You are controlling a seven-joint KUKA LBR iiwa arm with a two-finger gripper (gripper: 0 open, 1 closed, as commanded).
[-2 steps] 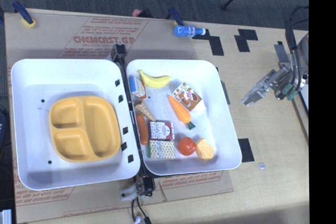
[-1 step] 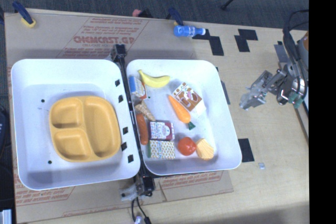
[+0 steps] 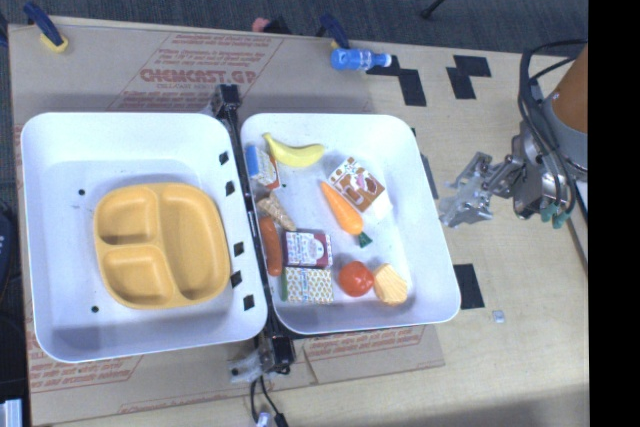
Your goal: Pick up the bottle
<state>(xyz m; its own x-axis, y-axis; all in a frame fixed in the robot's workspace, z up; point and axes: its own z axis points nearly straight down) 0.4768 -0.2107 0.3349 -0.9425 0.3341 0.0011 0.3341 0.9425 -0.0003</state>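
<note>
Silver two-finger gripper (image 3: 466, 196) is hovering outside the right white bin (image 3: 425, 165) at 3 o'clock, jaws spread, gripping nothing. Small blue plastic bottle (image 3: 352, 59) is lying on the cardboard bench at 12 o'clock.

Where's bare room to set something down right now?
Left bin: white floor around the yellow tray. Right bin: crowded from banana to tomato; a bare strip along its right wall.
</note>
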